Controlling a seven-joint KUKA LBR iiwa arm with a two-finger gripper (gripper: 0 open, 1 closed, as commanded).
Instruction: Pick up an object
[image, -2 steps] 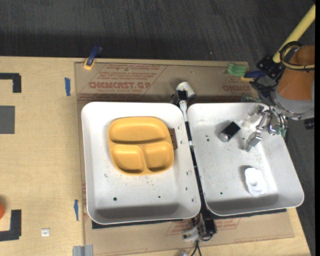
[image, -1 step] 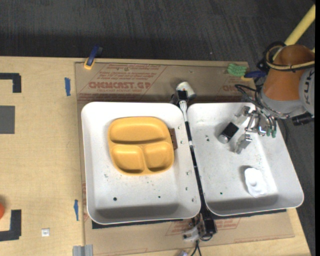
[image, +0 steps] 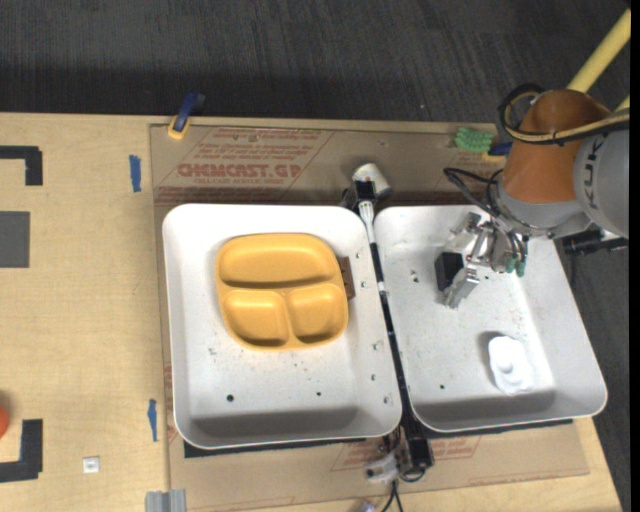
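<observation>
Left bin: yellow tray at centre, untouched. Right bin: gripper at 11 o'clock, nothing seen between its fingers — how wide they stand, cannot tell. White object at 5 o'clock, well apart. Pick not yet made — approach and grasp remain.

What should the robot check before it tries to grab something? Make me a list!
1. Something to grab in the right bin: ok, a small white object lies near its front corner.
2. Gripper above that object: not ok, it is over the bin's back part, apart from the object.
3. Nothing between the fingers: ok, no object shows there.
4. Space around the white object: ok, nothing lies against it.
5. Other choice: ok, a yellow divided tray sits in the left bin.
</observation>
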